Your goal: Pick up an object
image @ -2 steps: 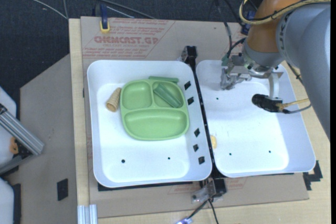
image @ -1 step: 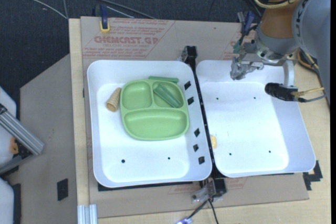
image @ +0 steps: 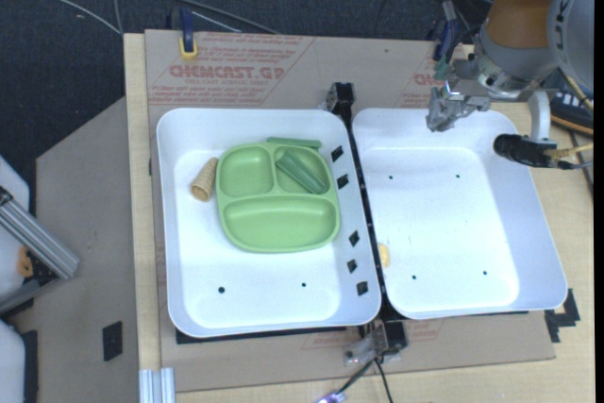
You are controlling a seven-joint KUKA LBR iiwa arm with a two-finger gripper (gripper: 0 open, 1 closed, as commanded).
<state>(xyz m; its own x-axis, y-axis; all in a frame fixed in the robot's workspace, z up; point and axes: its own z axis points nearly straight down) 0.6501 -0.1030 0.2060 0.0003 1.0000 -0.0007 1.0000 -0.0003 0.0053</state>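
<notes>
Room: we are looking down on a dark carpeted floor [image: 75,42] with grey cables trailing across it beyond the far edge of the tabletop [image: 236,61].
Surface: the tabletop is carrying a brown printed sheet, and two white bins are sitting on it side by side, clipped together along the middle.
Left bin [image: 189,288]: it is holding a green divided tray [image: 276,217] near its far half, with a green piece [image: 304,171] lying in the tray's far right compartment.
Cone: a small tan cone [image: 203,180] is lying on the bin floor, touching the tray's left rim.
Small bit: a yellowish scrap [image: 382,255] is sitting at the near left edge of the right bin [image: 453,241].
Claw [image: 445,114]: it is hanging over the far left corner of the right bin, holding nothing; we cannot tell whether its fingers are apart or together.
Risk: we are judging that every graspable object is lying well apart from the claw, so closing here would be catching only air.
Risk: we are also expecting the tray's raised rim to be blocking a clean grip on the cone pressed against it.
</notes>
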